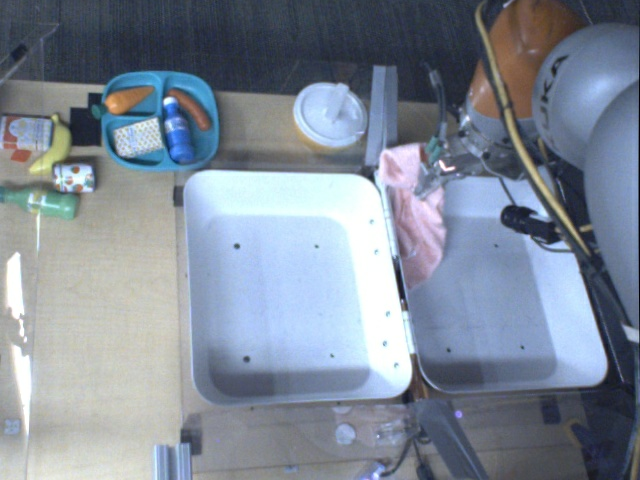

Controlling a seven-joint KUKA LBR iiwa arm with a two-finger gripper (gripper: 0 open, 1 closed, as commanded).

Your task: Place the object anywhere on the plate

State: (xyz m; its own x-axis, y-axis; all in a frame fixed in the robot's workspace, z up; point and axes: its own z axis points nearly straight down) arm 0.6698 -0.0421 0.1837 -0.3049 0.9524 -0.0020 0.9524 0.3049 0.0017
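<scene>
Gripper at right bin's 11 o'clock corner, touching pink cloth draped there; finger state: cannot tell.

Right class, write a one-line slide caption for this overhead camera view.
End effector at a pink cloth draped in the right bin, left bin alongside.

we see a soft, crumpled pink cloth draped at the left edge of the right bin. both bins look like smooth matt white plastic. the bench shows pale wood grain. at its far edge, the blue divided plate looks like glossy plastic.
</scene>
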